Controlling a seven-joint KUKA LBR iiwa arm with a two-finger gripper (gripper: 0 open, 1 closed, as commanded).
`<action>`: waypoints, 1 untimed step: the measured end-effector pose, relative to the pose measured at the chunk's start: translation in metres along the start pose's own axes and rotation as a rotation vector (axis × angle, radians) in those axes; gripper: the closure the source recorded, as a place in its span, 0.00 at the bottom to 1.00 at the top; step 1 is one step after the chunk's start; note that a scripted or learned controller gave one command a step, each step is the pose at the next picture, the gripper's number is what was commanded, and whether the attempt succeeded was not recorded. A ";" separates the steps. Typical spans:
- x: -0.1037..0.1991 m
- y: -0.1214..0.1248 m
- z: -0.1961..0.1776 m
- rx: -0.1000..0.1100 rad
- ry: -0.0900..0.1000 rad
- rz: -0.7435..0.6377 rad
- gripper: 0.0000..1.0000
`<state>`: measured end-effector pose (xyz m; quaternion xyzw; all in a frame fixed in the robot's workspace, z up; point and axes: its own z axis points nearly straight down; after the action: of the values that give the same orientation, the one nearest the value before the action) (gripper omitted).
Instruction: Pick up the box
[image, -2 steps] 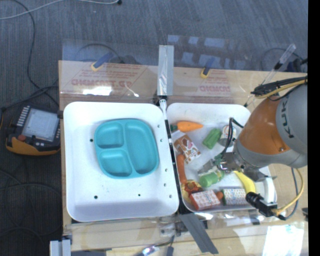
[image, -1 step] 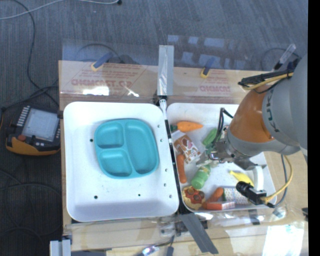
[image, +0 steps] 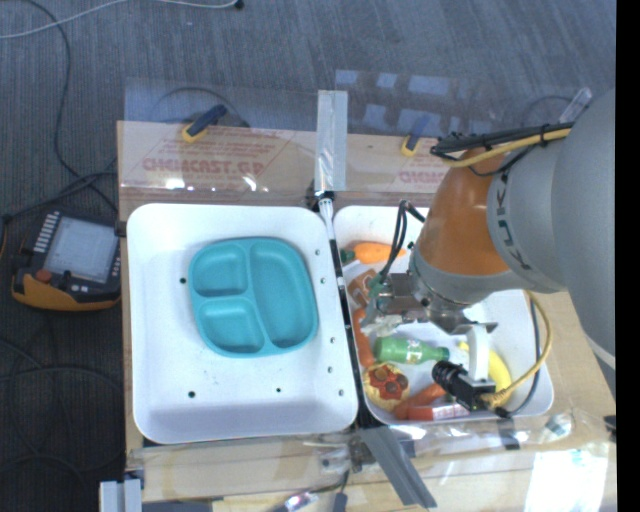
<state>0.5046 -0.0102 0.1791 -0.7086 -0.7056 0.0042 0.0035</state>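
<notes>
1. Camera view, from above at a slant: two white bins side by side on the surface; left bin (image: 160, 400) carries a teal divided tray (image: 252, 296), right bin (image: 535, 385) is crowded with toy food.
2. Arm (image: 480, 220) reaches in from the right, its wrist low over the right bin's middle. Pincer (image: 392, 300) sits among the clutter, near the bin's left wall.
3. Pincer state: cannot tell, the wrist and a tangle of parts hide it. Nothing visibly held.
4. Items in the right bin: orange carrot-like piece (image: 372, 252) at the far left, green bottle (image: 408, 350) just near of the pincer, round pizza-like piece (image: 386, 380) at the near left, yellow banana (image: 492, 368) to the right, red piece (image: 420, 400) at the near edge.
5. Box: no clear box shape stands out. Likely in the right bin under or beside the wrist, but I cannot confirm.
6. Step in hand, my judgement: descent or closing for a grasp.
7. Doing it well: centre on the box alone, keep clear of the bottle, grip flat opposite faces, lift straight up, avoid the left wall.
</notes>
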 end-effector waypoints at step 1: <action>-0.096 -0.021 0.018 0.001 0.000 0.182 1.00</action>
<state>0.4826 -0.1064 0.1615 -0.7699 -0.6381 0.0046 0.0034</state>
